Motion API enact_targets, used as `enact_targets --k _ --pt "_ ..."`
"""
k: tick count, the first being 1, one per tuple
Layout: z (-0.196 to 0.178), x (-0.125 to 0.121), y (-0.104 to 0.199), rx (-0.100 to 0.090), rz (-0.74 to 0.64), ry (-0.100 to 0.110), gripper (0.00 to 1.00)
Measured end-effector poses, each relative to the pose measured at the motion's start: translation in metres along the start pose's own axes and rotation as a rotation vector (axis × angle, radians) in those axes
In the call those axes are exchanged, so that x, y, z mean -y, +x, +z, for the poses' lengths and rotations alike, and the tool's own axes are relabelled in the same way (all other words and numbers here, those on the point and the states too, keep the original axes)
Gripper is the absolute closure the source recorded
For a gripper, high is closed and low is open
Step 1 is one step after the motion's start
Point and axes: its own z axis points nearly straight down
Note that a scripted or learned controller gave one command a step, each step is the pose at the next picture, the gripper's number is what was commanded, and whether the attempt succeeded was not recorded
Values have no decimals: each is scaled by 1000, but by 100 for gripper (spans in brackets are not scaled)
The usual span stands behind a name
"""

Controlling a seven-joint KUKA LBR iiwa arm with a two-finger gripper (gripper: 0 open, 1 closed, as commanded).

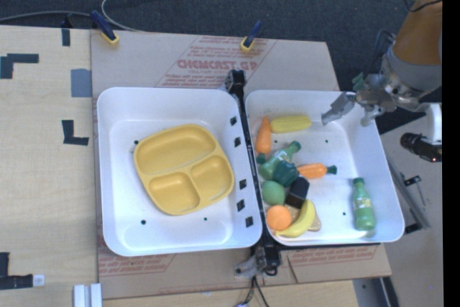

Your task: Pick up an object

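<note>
The gripper (350, 109) hangs over the right bin's (379, 162) upper edge, fingers spread apart, holding nothing; nearest lies the toy corn (290, 124), likely light, stiff, smooth plastic, best pinched across its narrow middle; the green bottle (363, 205) lies apart; cardboard (208, 65) under the bins reads "CHEMCAST GP".

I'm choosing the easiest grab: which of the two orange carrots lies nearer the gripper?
The orange plastic carrot beside the yellow corn cob, at the right bin's far left, is slightly nearer the gripper than the carrot lying mid-bin.
</note>
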Motion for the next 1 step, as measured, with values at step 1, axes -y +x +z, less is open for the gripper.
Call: enact_targets --k 1 --pt "72 -39 39 -1 0 1 0"
